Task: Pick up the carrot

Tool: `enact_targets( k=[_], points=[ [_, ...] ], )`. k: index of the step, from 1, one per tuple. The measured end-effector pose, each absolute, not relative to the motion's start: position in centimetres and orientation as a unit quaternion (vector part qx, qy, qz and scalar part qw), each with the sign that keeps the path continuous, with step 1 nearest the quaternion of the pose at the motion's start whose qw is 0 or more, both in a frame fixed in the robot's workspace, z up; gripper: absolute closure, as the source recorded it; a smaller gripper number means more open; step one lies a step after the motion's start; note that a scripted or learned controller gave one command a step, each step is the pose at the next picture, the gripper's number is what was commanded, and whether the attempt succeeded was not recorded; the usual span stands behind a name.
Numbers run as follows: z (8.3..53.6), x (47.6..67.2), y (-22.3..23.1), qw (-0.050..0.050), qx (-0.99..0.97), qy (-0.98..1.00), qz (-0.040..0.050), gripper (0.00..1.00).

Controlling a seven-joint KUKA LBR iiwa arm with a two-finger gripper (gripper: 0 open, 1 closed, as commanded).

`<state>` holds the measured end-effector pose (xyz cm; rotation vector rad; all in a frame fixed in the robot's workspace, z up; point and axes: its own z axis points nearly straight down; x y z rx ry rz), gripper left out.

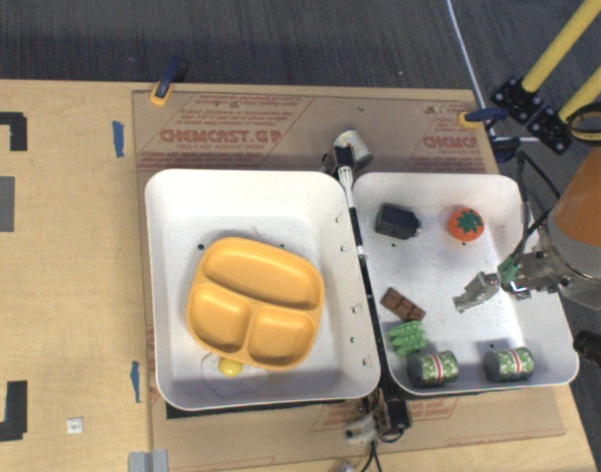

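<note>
**A:** Camera view, looking down on both white bins. The carrot (466, 223) sits in the right bin (443, 264), up toward its far right corner: a small orange round with a green top, seen end-on, standing clear of everything else.

**B:** And the gripper (474, 292)?

**A:** It reaches in from the right, low over the bin floor, nearer to us than the carrot and apart from it. The grey fingers (468, 297) point left. Nothing is between them. Whether they are spread or closed I cannot tell from this angle.

**B:** How should that carrot handle?

**A:** My guess is a toy: light, stiff, smooth plastic skin, so likely a bit slippery and ready to roll or skid if nudged. I'd close on the orange body across its widest part, not on the leafy cap.

**B:** Anything in the way?

**A:** Not much. A dark block (396, 221) lies left of the carrot, well apart. A brown chocolate-like bar (402, 307) and a green leafy piece (406, 336) sit nearer the divider, and two small cans (433, 366) (509, 364) lie along the near wall. The bin's right wall is close to the carrot. The yellow divided tray (254, 301) rests in the left bin (172, 264).
</note>
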<state>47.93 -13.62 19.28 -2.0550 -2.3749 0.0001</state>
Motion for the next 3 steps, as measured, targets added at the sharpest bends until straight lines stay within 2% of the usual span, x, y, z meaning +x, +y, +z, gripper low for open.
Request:
enact_targets(
  k=[1,2,3],
  points=[
    [11.6,53.6,-10.7,0.000,-0.564,-0.826,-0.0003,0.00],
    [8.6,52.5,-16.2,0.000,-0.569,-0.822,0.0000,0.00],
    [9.8,53.3,-11.0,-0.001,-0.554,-0.832,-0.0005,0.00]
  ],
)
